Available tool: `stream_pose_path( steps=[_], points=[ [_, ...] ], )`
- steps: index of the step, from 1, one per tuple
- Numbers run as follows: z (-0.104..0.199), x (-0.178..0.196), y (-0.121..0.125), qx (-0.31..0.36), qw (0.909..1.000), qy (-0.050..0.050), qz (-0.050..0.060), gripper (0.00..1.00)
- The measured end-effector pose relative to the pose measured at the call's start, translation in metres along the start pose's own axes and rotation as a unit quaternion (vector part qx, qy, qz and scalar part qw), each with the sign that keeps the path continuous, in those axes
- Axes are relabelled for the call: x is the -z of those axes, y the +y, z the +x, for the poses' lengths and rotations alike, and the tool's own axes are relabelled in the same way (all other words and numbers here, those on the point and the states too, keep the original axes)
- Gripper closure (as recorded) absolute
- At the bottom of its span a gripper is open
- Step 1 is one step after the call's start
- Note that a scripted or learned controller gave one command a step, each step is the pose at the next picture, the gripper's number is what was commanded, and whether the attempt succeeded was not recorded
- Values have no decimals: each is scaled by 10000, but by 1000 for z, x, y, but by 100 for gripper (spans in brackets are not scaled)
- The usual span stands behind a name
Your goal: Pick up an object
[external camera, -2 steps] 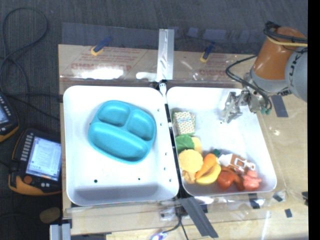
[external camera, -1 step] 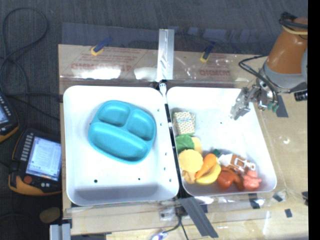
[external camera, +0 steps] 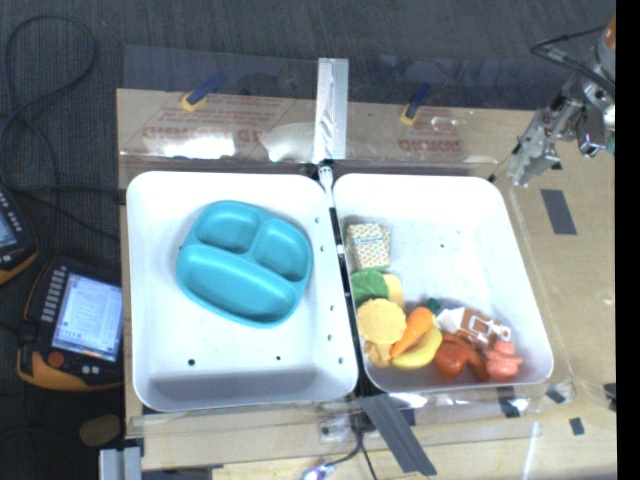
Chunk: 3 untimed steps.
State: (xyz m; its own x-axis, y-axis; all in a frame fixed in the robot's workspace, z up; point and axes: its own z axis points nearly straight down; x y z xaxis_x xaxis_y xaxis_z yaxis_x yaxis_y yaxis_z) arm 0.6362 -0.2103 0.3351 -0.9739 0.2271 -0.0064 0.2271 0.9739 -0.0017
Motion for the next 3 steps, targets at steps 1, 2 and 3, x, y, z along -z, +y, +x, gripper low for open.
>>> stream_pose_path(
  steps=[1,2,3],
  points=[
    [36,23,-21,-947,9955,10,-5,100],
    [95,41,-37,-2178,9760,15,2,100],
    [144,53,-48,-755,9971,11,1,100]
  ],
)
